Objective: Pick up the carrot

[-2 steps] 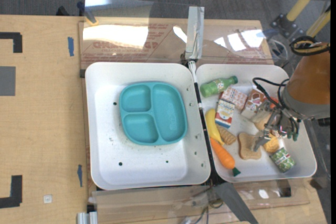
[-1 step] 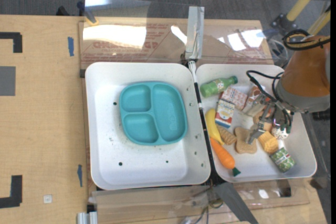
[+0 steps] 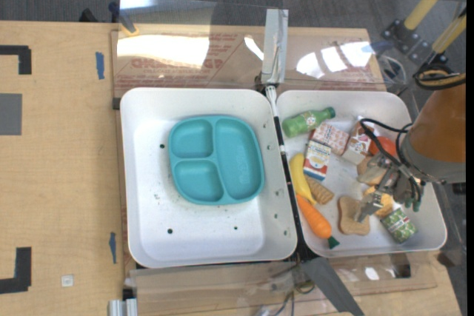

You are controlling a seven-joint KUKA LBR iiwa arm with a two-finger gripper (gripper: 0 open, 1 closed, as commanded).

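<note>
The carrot (image 3: 315, 218), orange with a small green tip, lies slanted along the near left wall of the right bin (image 3: 426, 237). My gripper (image 3: 375, 200) hangs over the right part of that bin, above a tan bread slice (image 3: 352, 219) and about a hand's width to the right of the carrot. It is not touching the carrot. The arm's orange band (image 3: 444, 126) comes in from the right.
The right bin is crowded: a green bottle (image 3: 307, 120), a yellow banana (image 3: 298, 172), a cracker (image 3: 321, 193), small cartons (image 3: 318, 159), a green can (image 3: 401, 226). A teal divided plate (image 3: 216, 159) sits in the left bin (image 3: 141, 181).
</note>
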